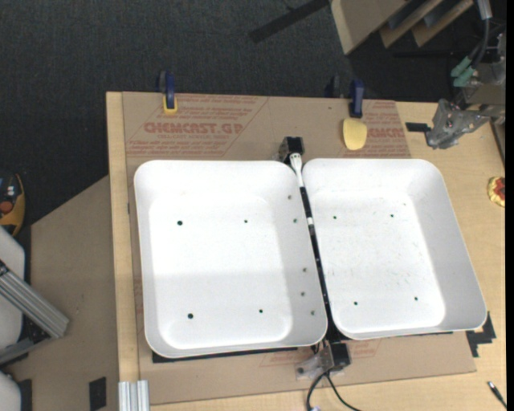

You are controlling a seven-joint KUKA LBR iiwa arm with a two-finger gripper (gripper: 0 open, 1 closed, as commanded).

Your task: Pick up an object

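My gripper (451,127) shows as a small grey metal piece at the upper right. It hangs over the bench's far right corner, beyond the far right corner of the right bin (450,241). Nothing shows in its grasp. The left bin (161,265) and the right bin lie side by side, and only small dark dots mark their white floors. A small yellow piece (354,133) lies on the board just behind the right bin, left of the gripper. A red and yellow item (498,189) peeks in at the right edge.
Blue clamps (168,90) (356,96) pin the brown board (201,124) at its far edge. A black bracket (292,148) and cable run between the bins. A metal rail (32,303) lies at the lower left. Wooden shelving (385,24) stands at the top right.
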